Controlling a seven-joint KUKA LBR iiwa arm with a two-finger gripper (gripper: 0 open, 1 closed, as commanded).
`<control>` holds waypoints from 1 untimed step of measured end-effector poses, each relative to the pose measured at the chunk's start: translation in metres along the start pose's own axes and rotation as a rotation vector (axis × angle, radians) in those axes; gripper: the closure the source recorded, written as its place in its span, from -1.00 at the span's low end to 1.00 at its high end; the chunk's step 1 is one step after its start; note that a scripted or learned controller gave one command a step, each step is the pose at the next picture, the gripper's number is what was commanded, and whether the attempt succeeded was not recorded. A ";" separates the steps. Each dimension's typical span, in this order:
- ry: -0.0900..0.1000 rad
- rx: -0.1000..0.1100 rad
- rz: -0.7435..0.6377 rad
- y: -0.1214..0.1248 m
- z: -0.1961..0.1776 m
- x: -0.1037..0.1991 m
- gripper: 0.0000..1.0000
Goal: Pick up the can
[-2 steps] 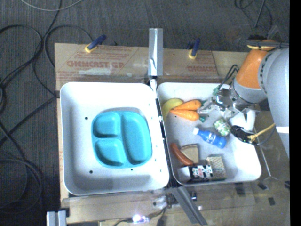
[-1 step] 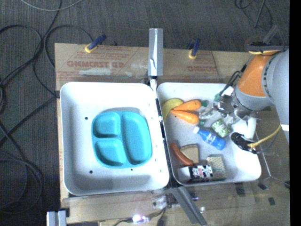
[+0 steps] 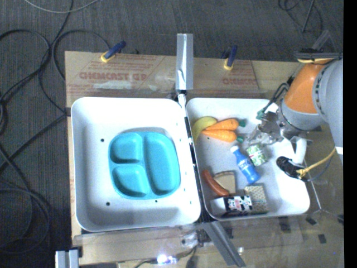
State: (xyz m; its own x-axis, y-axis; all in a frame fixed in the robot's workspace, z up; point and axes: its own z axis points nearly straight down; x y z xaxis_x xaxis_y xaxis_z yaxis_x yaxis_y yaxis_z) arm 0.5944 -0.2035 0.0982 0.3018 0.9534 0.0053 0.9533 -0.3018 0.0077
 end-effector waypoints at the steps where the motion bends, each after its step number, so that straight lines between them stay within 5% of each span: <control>1: -0.007 -0.005 -0.052 -0.036 0.008 -0.003 1.00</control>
State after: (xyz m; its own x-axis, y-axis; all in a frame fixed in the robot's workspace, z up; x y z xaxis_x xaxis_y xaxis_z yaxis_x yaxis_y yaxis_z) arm 0.5592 -0.1950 0.0902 0.2524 0.9676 -0.0024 0.9675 -0.2523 0.0133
